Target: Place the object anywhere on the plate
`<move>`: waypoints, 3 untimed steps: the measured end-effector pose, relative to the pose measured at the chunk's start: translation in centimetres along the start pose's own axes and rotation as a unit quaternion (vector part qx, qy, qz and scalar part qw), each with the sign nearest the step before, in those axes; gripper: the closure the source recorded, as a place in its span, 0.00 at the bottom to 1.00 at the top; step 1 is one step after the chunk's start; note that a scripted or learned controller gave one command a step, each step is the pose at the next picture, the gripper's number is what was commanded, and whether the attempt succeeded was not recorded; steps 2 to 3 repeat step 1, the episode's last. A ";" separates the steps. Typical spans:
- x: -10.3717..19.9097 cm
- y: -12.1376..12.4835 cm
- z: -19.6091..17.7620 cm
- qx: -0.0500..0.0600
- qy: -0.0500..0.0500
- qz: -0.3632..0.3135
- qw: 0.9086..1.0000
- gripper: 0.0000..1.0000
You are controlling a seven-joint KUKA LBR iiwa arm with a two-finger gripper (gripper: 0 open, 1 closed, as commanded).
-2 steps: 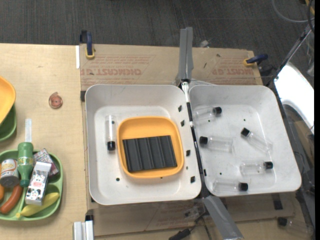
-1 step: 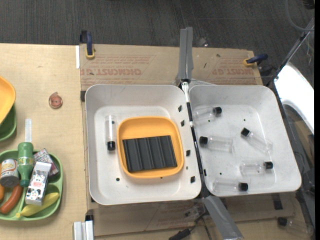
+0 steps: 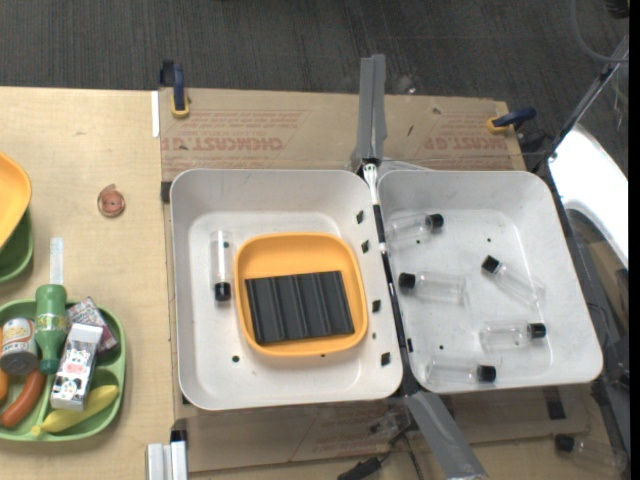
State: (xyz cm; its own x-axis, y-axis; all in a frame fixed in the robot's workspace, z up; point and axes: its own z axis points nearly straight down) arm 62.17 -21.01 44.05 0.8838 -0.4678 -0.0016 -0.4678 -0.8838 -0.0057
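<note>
Gripper state is something I cannot tell from where I am standing, whether apart or together. Two shallow white bins are sitting side by side on a sheet of cardboard (image 3: 300, 133), which is lying on the pale wooden surface (image 3: 80, 138). Inside the left bin (image 3: 190, 368) an orange plate (image 3: 300, 248) is lying flat, and a black ridged mat (image 3: 300, 306) is covering most of its middle. Just beside the plate, on its left and apart from it, a clear vial (image 3: 219, 258) is lying on the bin floor with its black cap pointing toward the near edge. Inside the right bin (image 3: 560, 268) five more clear vials with black caps are lying scattered: one near the far left corner (image 3: 418, 225), one at the left side (image 3: 432, 287), one toward the middle right (image 3: 510, 280), one near the right wall (image 3: 510, 337) and one by the near edge (image 3: 458, 373). Off to the left on the surface, a green tray (image 3: 105, 408) is holding toy food and small packets, and a small pinkish round thing (image 3: 112, 201) is lying alone. Two clamps, one at the far left corner (image 3: 176, 93) and one at the far right corner (image 3: 508, 121), are gripping the cardboard.
</note>
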 end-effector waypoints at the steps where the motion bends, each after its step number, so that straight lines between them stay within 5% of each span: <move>1: -4.4 3.5 0.3 0.001 0.000 -0.136 0.991 0.00; 3: -4.4 3.5 0.3 0.001 0.000 -0.136 0.991 0.00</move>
